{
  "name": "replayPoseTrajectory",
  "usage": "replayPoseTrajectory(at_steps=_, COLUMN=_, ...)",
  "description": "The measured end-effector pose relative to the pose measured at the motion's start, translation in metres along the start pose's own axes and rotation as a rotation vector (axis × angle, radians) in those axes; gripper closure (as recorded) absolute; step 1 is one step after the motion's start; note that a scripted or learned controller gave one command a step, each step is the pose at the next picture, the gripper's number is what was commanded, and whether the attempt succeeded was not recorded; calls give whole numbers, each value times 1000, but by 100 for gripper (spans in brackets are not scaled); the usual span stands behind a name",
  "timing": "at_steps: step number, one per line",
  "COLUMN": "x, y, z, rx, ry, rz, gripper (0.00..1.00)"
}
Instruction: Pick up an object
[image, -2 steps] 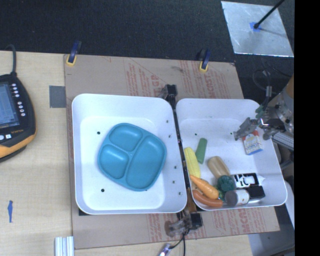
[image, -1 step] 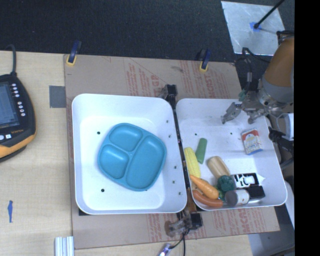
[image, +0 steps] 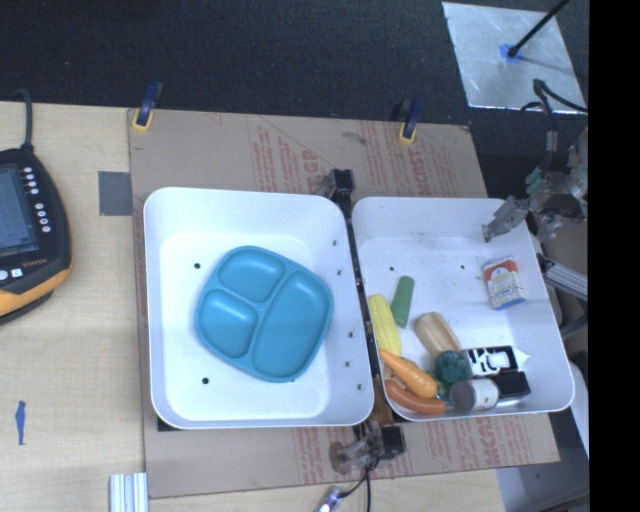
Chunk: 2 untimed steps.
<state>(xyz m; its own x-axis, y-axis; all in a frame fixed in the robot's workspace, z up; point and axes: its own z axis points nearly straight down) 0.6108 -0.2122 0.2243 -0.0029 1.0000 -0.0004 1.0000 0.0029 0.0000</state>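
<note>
The right bin (image: 440, 225) holds several small objects. A yellow corn cob (image: 383, 322) lies along its left wall, with a green stick (image: 402, 300) beside it. A tan wooden cylinder (image: 436, 332), an orange carrot (image: 410, 374), a dark green piece (image: 453, 366) and a black-and-white box (image: 495, 360) are crowded at the front. A small red-and-white carton (image: 504, 282) lies alone near the right wall. My gripper (image: 527, 208) hangs over the bin's back right corner, above and behind the carton, with nothing seen in it.
A blue divided plate (image: 264, 312) lies in the left bin (image: 175, 225). A black and orange pendant (image: 25, 230) rests at the bench's left edge. Clamps (image: 147, 105) hold the cardboard at the back.
</note>
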Motion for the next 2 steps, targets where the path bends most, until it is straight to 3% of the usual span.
replayPoseTrajectory(at_steps=1, x=1, y=46, z=26, rx=2, ry=1, rz=-3, gripper=0)
replayPoseTrajectory(at_steps=2, x=50, y=-12, z=88, rx=5, ry=1, rz=0, gripper=0)
